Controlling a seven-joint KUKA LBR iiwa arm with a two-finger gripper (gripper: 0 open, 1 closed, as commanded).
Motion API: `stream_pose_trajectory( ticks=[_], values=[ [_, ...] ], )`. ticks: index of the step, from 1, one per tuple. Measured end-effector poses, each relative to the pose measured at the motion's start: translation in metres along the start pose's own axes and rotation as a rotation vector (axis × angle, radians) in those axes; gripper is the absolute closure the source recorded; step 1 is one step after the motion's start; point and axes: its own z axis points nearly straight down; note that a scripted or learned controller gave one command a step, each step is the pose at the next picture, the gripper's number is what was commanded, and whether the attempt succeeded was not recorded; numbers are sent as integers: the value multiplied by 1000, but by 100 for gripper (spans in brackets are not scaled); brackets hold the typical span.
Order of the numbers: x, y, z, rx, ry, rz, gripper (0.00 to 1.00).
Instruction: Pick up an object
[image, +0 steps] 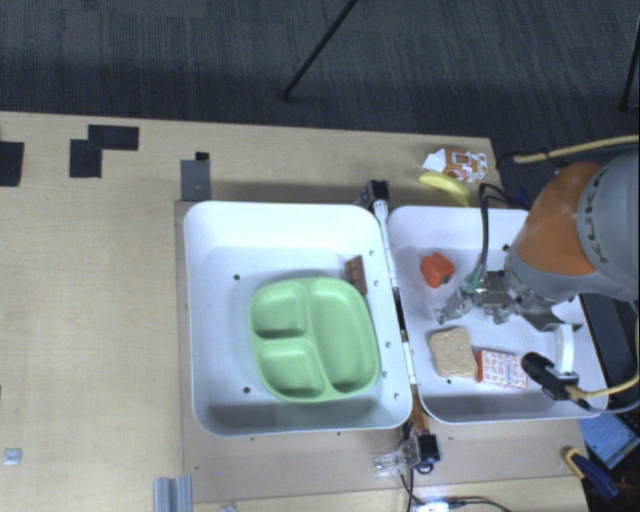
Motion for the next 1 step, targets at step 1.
stream_pose_trajectory(
  ticks=[1],
  values=[
    [17,-58,10,0,-1,3,0]
  ],
)
